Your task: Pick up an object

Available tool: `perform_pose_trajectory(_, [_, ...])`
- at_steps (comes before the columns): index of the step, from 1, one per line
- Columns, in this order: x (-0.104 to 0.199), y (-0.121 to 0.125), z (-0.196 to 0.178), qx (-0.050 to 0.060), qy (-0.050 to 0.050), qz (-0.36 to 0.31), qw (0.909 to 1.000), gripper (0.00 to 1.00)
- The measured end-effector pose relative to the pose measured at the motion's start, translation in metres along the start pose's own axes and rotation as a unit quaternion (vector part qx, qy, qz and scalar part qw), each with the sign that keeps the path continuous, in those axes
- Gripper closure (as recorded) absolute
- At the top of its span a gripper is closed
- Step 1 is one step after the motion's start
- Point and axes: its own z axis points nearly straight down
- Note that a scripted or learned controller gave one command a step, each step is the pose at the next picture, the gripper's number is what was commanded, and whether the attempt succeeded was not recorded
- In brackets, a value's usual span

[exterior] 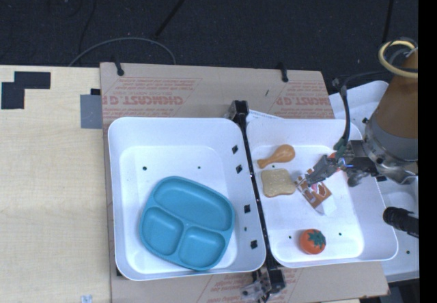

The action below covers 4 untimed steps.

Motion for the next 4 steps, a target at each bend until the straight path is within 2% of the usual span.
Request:
perform_pose_trajectory(1, [0.0, 0.002, -0.005, -0.005, -0.001, -0.001, 1.0, 0.0])
perform_pose_trajectory(2, [0.004, 0.008, 0.042, -0.001, 0.0, -0.001, 1.0, 0.0])
perform_pose_trajectory(3, [-0.004, 0.003, 0.09, -0.001, 0.0, 0.0, 1.0, 0.0])
perform_pose_trajectory(4, [-0.001, 0.006, 0.154, -0.001, 0.001, -0.001, 1.0, 0.0])
